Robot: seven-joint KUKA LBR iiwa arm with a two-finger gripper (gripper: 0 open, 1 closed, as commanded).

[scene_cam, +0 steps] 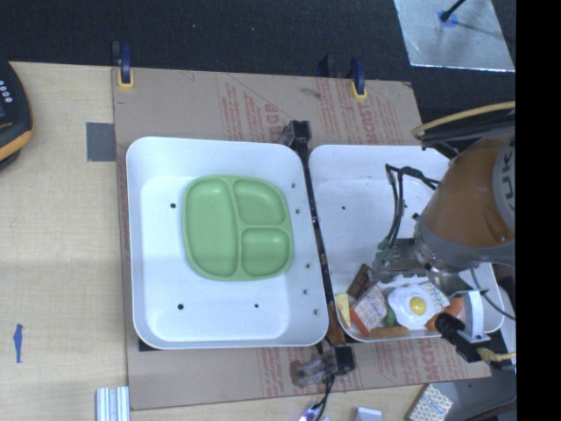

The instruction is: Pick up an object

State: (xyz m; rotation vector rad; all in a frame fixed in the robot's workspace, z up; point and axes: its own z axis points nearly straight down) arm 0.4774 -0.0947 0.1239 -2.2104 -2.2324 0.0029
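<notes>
Gripper (390,266): lower right bin (351,182), grip state cannot tell.
Toys (394,310): crowd bin's bottom edge.
Green plate (237,227): left bin (149,305) centre.

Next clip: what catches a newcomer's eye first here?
The pale green divided plate lying in the middle of the left bin. Then the arm's orange band over the right bin, above a huddle of small items in that bin's near corner, a fried-egg toy among them.
</notes>
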